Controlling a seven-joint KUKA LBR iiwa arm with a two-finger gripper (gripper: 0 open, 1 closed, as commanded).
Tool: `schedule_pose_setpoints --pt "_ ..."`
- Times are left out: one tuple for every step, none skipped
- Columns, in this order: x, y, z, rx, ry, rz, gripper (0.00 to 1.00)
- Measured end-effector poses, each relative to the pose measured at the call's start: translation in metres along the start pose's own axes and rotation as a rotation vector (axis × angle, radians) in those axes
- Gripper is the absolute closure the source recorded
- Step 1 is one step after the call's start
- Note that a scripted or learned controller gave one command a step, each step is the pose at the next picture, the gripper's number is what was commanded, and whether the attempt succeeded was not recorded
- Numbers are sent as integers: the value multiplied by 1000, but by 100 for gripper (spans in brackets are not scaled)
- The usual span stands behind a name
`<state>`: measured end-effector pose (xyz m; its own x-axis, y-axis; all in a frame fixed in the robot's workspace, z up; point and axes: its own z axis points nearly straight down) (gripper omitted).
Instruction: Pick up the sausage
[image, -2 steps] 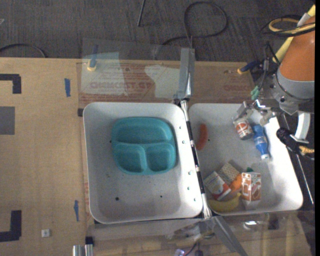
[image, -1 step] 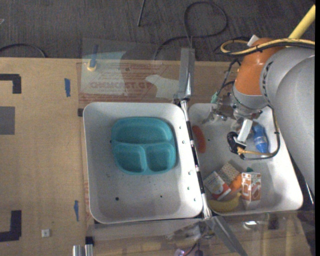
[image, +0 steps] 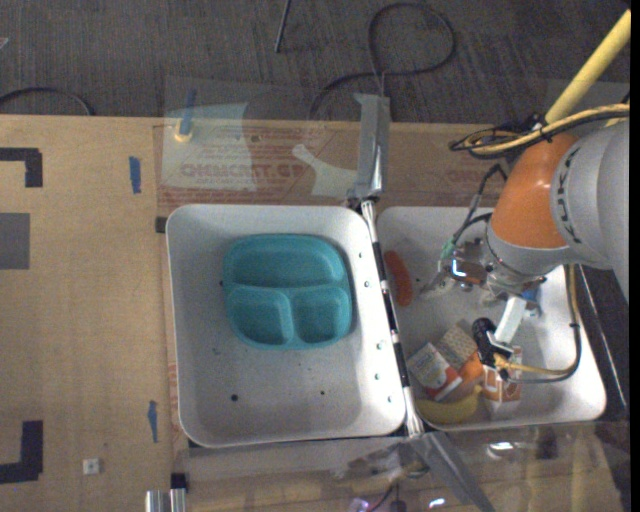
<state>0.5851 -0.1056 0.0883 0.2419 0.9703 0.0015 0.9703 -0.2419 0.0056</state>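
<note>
The sausage (image: 398, 277), a reddish-orange oblong, lies in the right bin (image: 570, 400) close against its left wall, about halfway along. My gripper (image: 455, 280) hangs over the same bin just right of the sausage, a short gap away from it, under the orange-banded wrist. Nothing is seen in its grasp.
A teal divided plate (image: 288, 290) sits in the left bin (image: 200, 380). At the near end of the right bin lie a small carton (image: 430, 365), a yellow curved item (image: 447, 408), an orange piece (image: 472, 375) and a red-and-white box (image: 503, 385). The bins share a middle wall (image: 385, 320).
</note>
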Motion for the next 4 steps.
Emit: schedule_pose_setpoints --pt "-32 -25 0 0 1 296 0" --pt "-105 -34 -57 6 -4 611 0" --pt "-63 56 -46 6 -6 894 0" --pt "-75 53 -320 5 -5 778 0"
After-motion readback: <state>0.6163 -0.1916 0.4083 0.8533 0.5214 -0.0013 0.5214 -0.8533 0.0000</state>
